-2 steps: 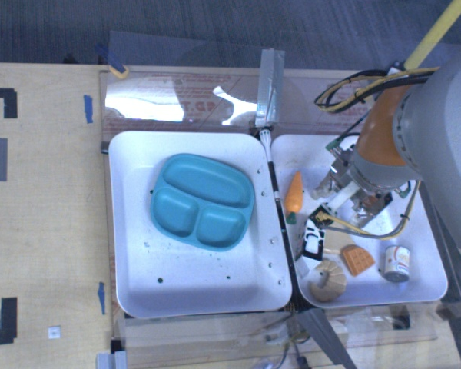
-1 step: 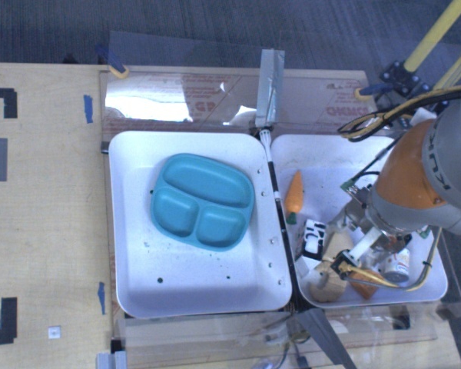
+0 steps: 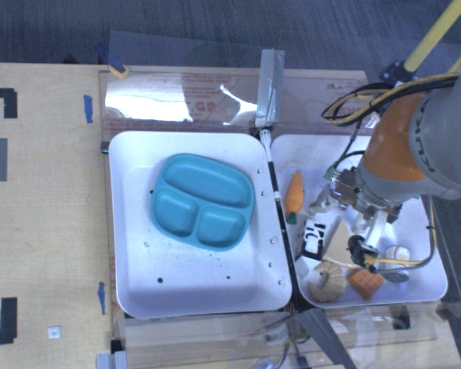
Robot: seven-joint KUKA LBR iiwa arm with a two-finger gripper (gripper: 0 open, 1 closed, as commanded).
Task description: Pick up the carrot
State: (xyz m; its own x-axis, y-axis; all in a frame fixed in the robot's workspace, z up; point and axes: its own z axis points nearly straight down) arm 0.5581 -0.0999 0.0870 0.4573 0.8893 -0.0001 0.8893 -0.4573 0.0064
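The carrot (image 3: 294, 193) is small and orange with a green stub at its lower end. It lies upright along the left wall of the right bin (image 3: 438, 283). My gripper (image 3: 342, 212) hangs over the middle of the right bin, to the right of the carrot and a little lower, apart from it. The grey arm with its orange band (image 3: 392, 156) comes in from the right above it. Nothing shows in the gripper's hold.
The left bin (image 3: 131, 267) holds a blue divided plate (image 3: 202, 200). Around the gripper in the right bin lie a black-and-white object (image 3: 314, 237), a tan lump (image 3: 329, 284), an orange block (image 3: 365, 283) and a small white ball (image 3: 399, 253).
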